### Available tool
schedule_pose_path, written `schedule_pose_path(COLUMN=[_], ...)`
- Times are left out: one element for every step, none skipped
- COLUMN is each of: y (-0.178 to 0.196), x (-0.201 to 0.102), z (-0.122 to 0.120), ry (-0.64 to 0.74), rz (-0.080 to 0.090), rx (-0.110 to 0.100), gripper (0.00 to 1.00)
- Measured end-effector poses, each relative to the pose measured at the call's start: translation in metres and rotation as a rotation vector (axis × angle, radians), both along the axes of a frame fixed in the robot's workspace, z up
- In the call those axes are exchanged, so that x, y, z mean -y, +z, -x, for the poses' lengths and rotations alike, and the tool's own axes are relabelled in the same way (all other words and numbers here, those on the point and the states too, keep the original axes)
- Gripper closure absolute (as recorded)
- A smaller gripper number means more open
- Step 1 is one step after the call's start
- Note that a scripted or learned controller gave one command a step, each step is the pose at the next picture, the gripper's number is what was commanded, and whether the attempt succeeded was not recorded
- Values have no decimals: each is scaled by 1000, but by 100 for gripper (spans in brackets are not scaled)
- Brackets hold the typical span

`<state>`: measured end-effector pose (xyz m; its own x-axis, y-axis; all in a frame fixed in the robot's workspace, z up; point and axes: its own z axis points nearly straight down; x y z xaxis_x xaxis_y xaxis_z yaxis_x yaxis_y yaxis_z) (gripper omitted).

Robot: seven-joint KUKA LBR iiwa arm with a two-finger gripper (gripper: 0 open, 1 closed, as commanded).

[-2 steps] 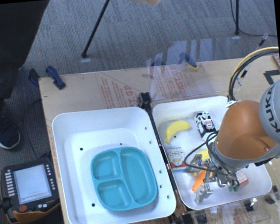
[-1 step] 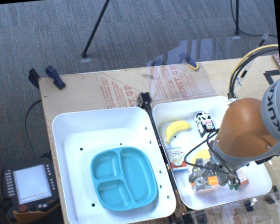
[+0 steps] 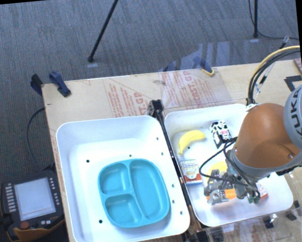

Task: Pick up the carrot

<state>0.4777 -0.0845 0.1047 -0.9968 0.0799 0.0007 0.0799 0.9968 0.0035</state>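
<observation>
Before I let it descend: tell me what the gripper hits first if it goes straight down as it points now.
Most likely the carrot: the gripper hangs right over that orange piece in the right bin. How high it hangs is unclear from this view.

bench (image 3: 132,93): pale board with red print, seen at a slant; floor around it is dark carpet
left bin (image 3: 74,152): shallow, white, sits on the bench's left half, touching the right bin along a dark seam
right bin (image 3: 193,116): shallow, white, on the bench's right half, partly covered by the arm
clamps (image 3: 58,83): blue, at the bench's far left corner; another clip at the far edge near the right bin
pendant (image 3: 32,206): grey-screened handset on the carpet, just left of the bench
</observation>
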Motion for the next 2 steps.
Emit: schedule_pose_path(y=[9, 39], x=[-1, -1], z=[-1, 1], ry=[5, -129], rz=[-1, 2], rx=[1, 2], gripper=[100, 100])
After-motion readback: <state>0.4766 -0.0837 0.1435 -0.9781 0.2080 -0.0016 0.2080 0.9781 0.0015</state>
